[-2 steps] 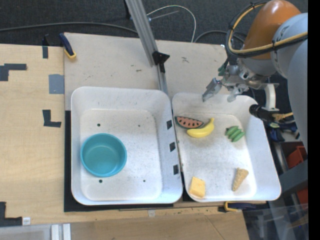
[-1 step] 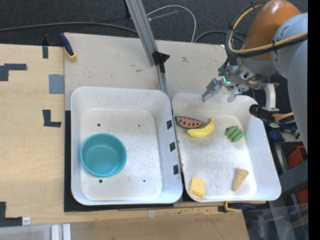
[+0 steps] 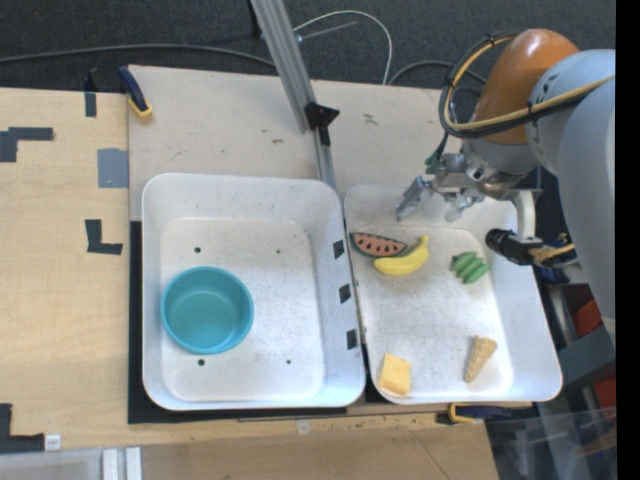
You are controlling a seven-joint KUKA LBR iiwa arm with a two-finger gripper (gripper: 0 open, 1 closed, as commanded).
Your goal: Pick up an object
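My gripper (image 3: 437, 203) hangs over the back edge of the right bin (image 3: 520, 368), fingers spread open and nothing between them. Just in front of it and to the left lie a watermelon slice (image 3: 378, 243) and a yellow banana (image 3: 404, 258), touching each other. A green toy vegetable (image 3: 468, 266) sits in front of the gripper to the right. Near the bin's front edge rest a yellow cheese wedge (image 3: 395, 375) and an ice cream cone (image 3: 480, 357).
The left bin (image 3: 240, 203) holds a teal bowl (image 3: 207, 310) at its front left. A grey metal pole (image 3: 290, 58) slants down to the divide between the bins. Cables loop behind the arm's orange band (image 3: 520, 73).
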